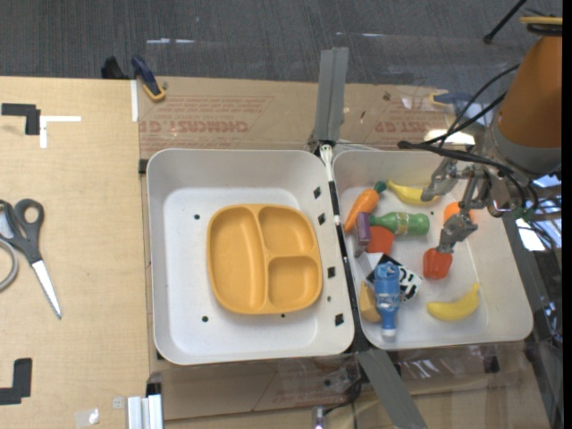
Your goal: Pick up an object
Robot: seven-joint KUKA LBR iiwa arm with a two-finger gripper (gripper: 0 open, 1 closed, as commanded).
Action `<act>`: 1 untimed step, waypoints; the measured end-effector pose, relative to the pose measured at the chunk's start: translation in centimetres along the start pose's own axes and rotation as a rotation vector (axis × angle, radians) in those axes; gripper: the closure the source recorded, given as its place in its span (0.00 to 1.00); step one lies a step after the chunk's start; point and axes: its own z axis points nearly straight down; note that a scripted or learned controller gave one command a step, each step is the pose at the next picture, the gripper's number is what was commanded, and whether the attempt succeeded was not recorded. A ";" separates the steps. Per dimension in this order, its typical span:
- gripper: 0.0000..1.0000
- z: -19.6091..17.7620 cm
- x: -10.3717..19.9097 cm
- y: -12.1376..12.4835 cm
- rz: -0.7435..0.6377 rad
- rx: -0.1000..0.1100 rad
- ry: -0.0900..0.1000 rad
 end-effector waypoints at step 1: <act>0.00 11.9 0.6 -0.9 0.038 0.004 -0.021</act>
